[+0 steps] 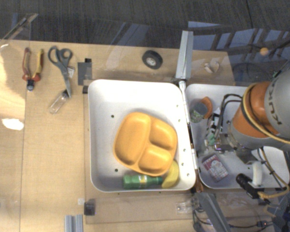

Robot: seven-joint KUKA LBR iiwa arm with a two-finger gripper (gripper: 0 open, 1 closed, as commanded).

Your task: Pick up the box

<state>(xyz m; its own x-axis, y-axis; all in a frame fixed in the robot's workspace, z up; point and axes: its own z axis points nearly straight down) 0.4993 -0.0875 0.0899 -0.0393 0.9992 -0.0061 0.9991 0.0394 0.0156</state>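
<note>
A small box with a red and white print lies tilted in the right bin, near its front left corner. The grey arm with its orange band leans in from the right and covers much of that bin. Its gripper points down towards the bin's left side, just behind the box, among cables and a green-lit part. I see nothing lifted off the bin floor.
Behind the gripper in the right bin lie an orange object and a grey-green object. The left bin holds a yellow divided tray, a green bottle and a yellow fruit. Scissors, pliers and a tape roll lie on the bench.
</note>
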